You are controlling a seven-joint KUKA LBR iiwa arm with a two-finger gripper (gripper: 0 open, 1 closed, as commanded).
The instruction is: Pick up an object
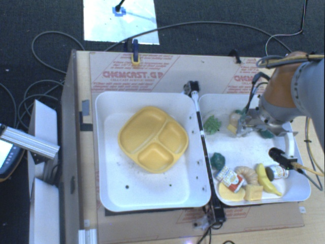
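Observation:
My gripper [242,125] reaches down into the upper part of the right bin [299,189], under the grey wrist and orange band. It hangs over a small pale yellowish object [234,119] and touches or nearly touches it. A teal piece [267,133] lies just to its right, partly hidden by the arm. A green broccoli-like toy [212,124] sits left of the gripper near the bin's divider. Lower in the bin lie a dark green object [218,160], a red and white packet [231,179], a tan pastry-like piece [248,173], a banana [266,179] and a small bottle [278,173].
The left bin [114,187] holds a yellow divided plate [154,139]. A yellow wedge [254,191] and a flat yellow piece [229,195] crowd the right bin's front edge. Cables run along the arm and across the dark floor behind the bench.

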